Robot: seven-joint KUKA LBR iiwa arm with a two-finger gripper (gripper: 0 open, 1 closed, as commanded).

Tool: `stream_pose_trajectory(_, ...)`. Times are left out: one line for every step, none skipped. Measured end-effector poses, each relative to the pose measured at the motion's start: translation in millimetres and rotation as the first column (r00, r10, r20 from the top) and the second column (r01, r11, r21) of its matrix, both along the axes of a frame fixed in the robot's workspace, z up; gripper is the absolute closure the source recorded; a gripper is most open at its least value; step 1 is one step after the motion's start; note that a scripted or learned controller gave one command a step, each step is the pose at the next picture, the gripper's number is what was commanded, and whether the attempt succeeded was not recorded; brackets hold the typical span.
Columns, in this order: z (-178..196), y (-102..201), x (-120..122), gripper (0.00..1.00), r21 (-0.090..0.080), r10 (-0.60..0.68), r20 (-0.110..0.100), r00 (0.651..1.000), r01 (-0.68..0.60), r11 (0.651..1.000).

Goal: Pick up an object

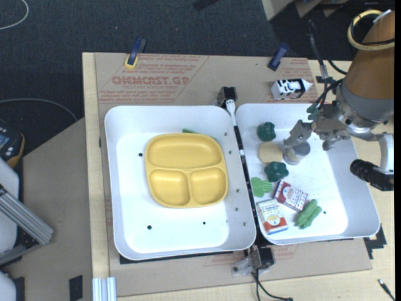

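- Two shallow white bins are seen side by side on the bench: the left bin (119, 187) at centre frame, the right bin (351, 199) toward the right of the frame.
- A yellow divided tray (186, 168) is laid in the middle of the left bin, with a sliver of something green (190, 131) shown at its upper edge.
- The right bin's left half is occupied by small objects: a dark green piece (266, 130), a tan piece (269, 152), a teal piece (276, 170), a light green piece (260, 185), a red packet (291, 197), a white carton (272, 216) and a green toy (308, 214).
- The gripper (294, 149) is seen above the right bin's upper middle, just right of the tan piece; whether anything is pinched cannot be told, as the tip is blurred.
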State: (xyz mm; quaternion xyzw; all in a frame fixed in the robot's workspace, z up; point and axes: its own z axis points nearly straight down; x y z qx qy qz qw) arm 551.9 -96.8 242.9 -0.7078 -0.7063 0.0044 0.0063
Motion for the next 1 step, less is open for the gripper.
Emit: stream_pose_trajectory(6.7,0.1,2.4,0.0,-0.002,0.002,0.013,1.0,-0.002,1.0)
